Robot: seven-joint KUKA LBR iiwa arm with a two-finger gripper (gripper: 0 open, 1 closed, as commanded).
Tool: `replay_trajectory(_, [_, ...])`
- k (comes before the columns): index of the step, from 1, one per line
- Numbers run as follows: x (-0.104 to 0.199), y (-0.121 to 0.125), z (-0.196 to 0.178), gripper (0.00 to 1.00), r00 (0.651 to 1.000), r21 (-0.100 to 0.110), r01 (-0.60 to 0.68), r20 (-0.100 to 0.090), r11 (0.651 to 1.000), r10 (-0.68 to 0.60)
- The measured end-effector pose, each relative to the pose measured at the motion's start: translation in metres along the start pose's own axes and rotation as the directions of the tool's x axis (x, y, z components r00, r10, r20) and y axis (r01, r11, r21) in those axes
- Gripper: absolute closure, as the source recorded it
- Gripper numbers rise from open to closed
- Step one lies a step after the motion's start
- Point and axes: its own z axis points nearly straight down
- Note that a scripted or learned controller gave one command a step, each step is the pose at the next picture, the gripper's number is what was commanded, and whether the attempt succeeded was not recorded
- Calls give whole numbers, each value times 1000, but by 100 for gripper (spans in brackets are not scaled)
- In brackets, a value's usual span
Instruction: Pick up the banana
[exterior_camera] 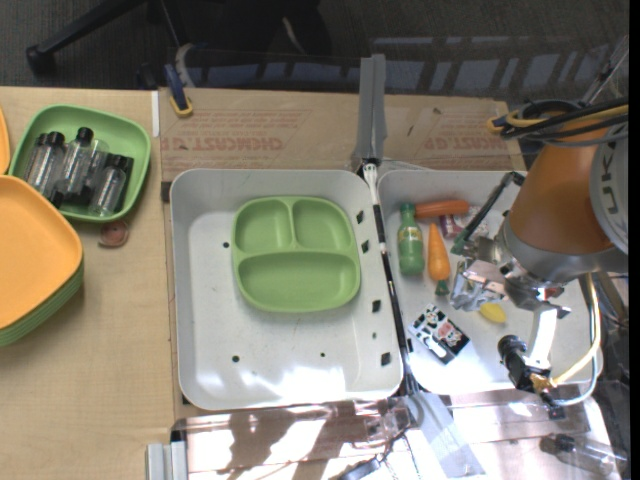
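Yellow banana lies in the right bin just beside the gripper, whose jaw state cannot be told, so the arm should centre over the fruit before closing.

The wooden surface carries two white bins side by side on a sheet of cardboard: the left bin and the right bin. At its left edge sit a stack of orange plates and a green tray of small bottles.
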Motion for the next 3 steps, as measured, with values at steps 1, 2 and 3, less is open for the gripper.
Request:
replay_trajectory(1, [52,-10,0,100,940,-1,-341,1,940,341])
replay_trajectory(2, [-47,14,40,100,495,0,-869,2,495,869])
replay_trajectory(3, [-117,37,63,100,496,2,-868,1,496,868])
